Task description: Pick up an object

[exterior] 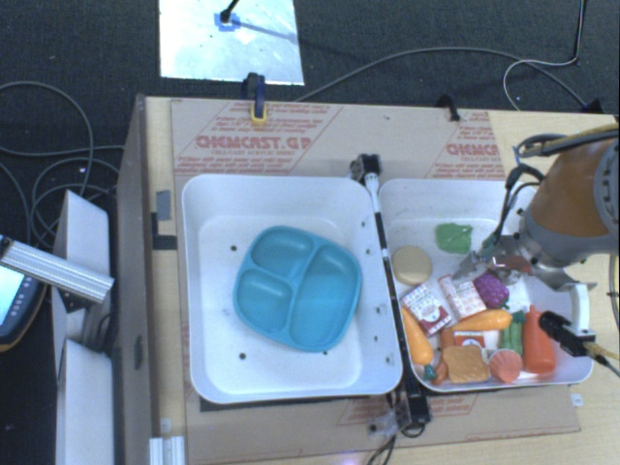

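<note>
Claw is hanging low over the right bin, just above the purple grapes; we cannot tell how it is set. We are seeing dark carpet surrounding the bench, cables trailing across it, and a cardboard sheet lying under both bins. Left bin is holding a blue divided plate. Toy food is crowding the right bin's near corner: carrot, orange pepper, toast, green piece, beige round.
</note>
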`<action>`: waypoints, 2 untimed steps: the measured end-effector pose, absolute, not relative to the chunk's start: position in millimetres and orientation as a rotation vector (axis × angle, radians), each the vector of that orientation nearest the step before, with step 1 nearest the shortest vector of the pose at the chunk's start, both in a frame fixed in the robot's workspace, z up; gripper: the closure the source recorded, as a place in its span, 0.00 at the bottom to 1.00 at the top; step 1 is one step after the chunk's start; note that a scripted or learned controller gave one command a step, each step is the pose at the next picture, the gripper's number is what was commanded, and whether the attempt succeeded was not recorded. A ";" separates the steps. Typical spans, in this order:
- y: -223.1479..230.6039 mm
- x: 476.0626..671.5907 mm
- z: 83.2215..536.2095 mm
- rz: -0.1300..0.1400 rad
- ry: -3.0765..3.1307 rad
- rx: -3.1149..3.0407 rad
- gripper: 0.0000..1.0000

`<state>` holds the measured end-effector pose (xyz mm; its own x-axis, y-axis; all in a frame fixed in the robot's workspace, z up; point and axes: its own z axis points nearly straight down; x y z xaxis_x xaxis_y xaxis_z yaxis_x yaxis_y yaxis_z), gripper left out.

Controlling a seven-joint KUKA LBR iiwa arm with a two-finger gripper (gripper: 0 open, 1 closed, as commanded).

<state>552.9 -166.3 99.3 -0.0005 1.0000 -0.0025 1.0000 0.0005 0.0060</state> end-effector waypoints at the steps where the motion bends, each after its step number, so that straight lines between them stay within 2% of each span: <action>1: -138.6 669.7 85.0 0.005 2.225 2.214 0.00; 2: -125.1 637.0 84.7 0.002 2.222 2.218 0.00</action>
<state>637.0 -125.1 84.7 -0.0018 1.0000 -0.0006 1.0000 0.0018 0.0021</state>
